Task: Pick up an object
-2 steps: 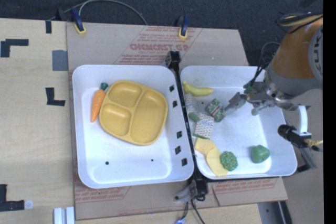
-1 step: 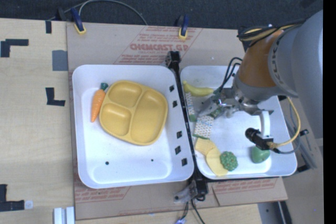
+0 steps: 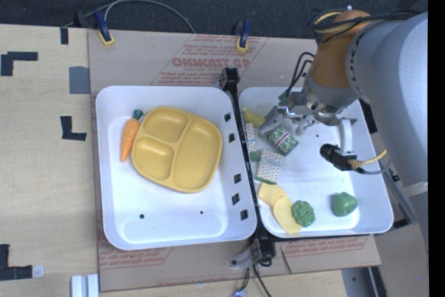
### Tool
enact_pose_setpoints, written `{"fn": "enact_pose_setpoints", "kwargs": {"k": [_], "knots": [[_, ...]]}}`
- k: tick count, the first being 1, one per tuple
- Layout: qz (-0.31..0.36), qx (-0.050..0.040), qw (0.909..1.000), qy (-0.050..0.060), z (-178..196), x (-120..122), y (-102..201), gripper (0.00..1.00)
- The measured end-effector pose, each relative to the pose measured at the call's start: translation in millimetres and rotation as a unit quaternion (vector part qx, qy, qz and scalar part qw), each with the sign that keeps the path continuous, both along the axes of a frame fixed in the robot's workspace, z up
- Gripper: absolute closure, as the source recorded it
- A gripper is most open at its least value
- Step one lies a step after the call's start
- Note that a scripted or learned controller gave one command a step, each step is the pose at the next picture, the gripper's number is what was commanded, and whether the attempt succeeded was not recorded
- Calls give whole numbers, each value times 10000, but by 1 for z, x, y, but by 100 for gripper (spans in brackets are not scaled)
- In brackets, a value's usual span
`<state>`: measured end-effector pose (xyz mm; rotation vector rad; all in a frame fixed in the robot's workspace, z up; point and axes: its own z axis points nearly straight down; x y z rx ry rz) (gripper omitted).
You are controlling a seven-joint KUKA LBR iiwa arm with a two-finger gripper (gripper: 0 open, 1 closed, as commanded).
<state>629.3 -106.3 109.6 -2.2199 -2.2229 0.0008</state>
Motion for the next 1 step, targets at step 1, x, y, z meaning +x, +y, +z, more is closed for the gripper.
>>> {"fn": "enact_pose_setpoints", "kwargs": {"k": [1], "knots": [[-8, -19, 10000, -6, -24, 5, 8, 0]]}}
